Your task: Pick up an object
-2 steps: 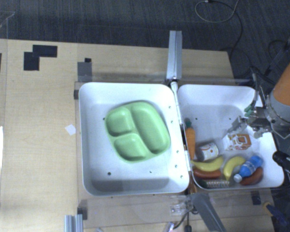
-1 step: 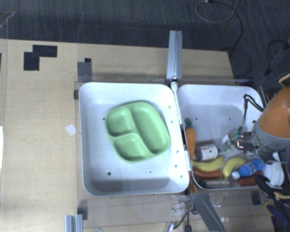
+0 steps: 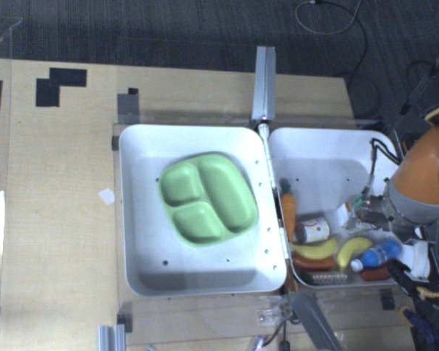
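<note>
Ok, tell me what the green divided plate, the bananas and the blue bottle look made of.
Green divided plate: likely moulded plastic, smooth with a soft sheen, uniform colour, rounded compartments.
Bananas: probably plastic toy fruit, since the yellow is even and slightly glossy; real fruit cannot be ruled out.
Blue bottle: seemingly translucent plastic with a white cap; too small to confirm.

1 fixed camera looks down at a slant on 2 white bins (image 3: 132, 218)

From my remote station, the arm (image 3: 424, 178) showed a rounded orange band above a grey wrist section. Thin black cables looped along its near side, and small metal fittings, too blurred for me to make out, clustered beneath the grey housing.
</note>
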Available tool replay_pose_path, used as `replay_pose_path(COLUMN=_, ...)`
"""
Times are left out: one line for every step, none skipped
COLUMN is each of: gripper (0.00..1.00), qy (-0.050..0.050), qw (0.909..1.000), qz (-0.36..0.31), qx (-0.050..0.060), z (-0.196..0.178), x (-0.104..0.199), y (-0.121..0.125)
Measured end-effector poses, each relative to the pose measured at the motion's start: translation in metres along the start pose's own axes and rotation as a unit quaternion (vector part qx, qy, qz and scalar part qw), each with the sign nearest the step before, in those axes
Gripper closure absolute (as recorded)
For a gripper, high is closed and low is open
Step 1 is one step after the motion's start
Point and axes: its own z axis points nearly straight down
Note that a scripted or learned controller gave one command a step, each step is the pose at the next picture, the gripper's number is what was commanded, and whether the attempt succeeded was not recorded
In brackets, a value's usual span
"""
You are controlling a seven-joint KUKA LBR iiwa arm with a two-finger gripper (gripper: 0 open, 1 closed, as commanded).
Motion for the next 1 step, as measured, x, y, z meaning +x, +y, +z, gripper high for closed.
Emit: replay_pose_path(gripper=1.00, qy=-0.002, qw=0.9963, qz=0.085, qx=0.007, z=-0.1101, x=0.0381, y=-0.0084)
